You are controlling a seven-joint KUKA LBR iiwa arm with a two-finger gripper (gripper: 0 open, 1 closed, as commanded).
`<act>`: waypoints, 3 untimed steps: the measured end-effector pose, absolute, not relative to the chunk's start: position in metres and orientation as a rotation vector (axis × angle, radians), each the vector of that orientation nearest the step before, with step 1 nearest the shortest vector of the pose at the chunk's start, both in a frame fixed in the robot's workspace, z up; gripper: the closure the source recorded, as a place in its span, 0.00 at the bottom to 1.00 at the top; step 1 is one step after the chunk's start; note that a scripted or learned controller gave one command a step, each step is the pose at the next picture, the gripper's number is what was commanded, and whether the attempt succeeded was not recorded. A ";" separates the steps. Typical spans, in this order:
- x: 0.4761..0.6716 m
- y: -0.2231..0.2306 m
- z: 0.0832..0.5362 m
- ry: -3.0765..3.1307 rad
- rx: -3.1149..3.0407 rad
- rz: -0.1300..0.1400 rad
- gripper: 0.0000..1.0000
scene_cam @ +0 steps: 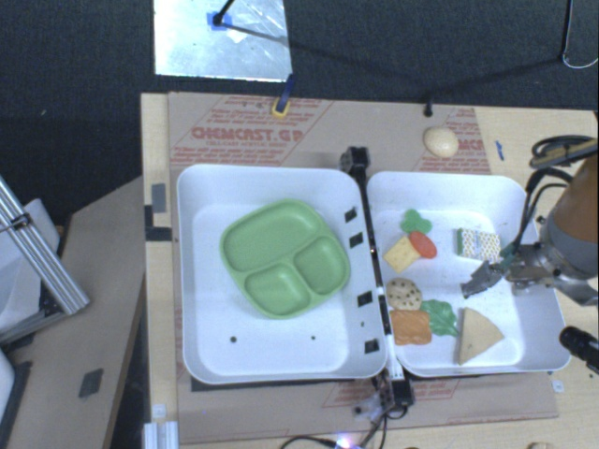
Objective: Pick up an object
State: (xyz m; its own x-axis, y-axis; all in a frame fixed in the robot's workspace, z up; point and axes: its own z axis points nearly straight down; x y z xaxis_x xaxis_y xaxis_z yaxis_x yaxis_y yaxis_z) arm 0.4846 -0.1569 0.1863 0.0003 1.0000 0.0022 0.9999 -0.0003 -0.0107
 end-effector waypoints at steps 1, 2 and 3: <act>0.488 -0.157 0.192 -2.225 -2.219 0.000 0.00; 0.492 -0.159 0.148 -2.221 -2.218 0.001 0.00; 0.489 -0.153 0.087 -2.220 -2.217 0.002 0.00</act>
State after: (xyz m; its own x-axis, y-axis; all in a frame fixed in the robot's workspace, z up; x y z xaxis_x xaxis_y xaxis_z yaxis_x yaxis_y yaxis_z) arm 0.4893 -0.1533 0.0871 -0.0013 1.0000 0.0017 1.0000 0.0013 -0.0034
